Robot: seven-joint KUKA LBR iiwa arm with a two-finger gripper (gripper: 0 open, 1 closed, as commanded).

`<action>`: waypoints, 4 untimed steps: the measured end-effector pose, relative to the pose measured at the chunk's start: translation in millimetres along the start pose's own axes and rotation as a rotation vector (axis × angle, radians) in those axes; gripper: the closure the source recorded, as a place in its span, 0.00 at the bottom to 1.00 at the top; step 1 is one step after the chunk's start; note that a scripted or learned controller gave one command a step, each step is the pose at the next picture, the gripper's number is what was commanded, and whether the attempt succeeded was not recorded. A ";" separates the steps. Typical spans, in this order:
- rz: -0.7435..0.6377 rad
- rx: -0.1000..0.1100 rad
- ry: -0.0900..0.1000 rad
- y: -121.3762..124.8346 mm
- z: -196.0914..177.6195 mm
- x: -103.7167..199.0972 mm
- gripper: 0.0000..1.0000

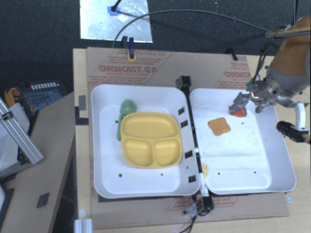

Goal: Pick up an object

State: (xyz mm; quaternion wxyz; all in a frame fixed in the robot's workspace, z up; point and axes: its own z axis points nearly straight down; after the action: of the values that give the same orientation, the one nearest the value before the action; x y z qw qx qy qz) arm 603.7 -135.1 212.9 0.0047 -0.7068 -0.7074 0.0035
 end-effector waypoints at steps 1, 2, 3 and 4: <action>-0.003 -0.013 -0.002 2.6 -7.9 0.4 0.00; -0.001 -0.012 -0.002 11.9 37.5 -2.0 0.00; 0.000 -0.010 -0.001 10.8 79.3 0.4 0.00; 0.001 -0.015 -0.002 12.5 129.2 0.5 0.00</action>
State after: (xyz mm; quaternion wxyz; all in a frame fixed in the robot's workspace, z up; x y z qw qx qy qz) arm 614.7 -134.4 83.6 -0.0013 -0.7073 -0.7069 -0.0009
